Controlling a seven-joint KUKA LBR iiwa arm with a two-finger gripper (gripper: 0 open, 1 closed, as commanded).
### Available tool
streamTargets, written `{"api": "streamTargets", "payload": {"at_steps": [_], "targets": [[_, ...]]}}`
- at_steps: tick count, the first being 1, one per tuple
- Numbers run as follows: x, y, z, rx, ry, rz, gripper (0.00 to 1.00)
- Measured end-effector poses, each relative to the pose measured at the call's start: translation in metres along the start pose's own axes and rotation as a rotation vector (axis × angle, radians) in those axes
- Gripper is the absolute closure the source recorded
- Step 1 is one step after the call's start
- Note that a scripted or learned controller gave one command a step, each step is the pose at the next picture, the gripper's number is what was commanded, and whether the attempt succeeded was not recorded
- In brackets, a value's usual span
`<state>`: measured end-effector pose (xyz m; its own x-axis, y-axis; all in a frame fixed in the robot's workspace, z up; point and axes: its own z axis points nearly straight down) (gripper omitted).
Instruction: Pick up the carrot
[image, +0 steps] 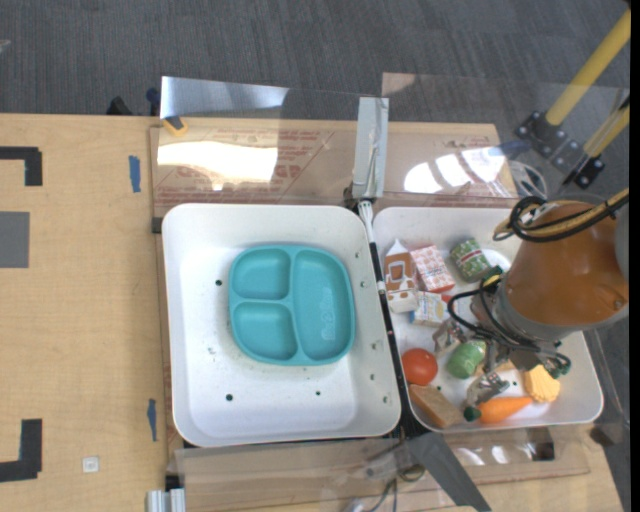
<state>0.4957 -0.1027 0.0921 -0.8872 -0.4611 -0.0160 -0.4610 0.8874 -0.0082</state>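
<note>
The carrot (508, 408) is orange and lies flat near the front edge of the right bin (590, 400), its green tip pointing left. My gripper (489, 384) hangs straight down over the carrot's left end, close above it or touching it. The grey arm and its orange band (560, 275) cover the right half of that bin. The carrot still rests on the bin floor.
Around the carrot lie a red tomato (421, 366), a green vegetable (465, 358), a brown bread piece (432, 405) and a yellow item (543, 383). Small cartons (415, 275) and a green can (470, 258) sit further back. The left bin (190, 300) holds a teal divided plate (293, 303).
</note>
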Motion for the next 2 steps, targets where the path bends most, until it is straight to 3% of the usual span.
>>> {"api": "streamTargets", "payload": {"at_steps": [1, 2], "targets": [[-0.037, -0.05, -0.009, -0.004, 0.01, 0.078, 0.0], [0.009, -0.033, 0.0, 0.005, -0.007, 0.04, 0.0]]}}
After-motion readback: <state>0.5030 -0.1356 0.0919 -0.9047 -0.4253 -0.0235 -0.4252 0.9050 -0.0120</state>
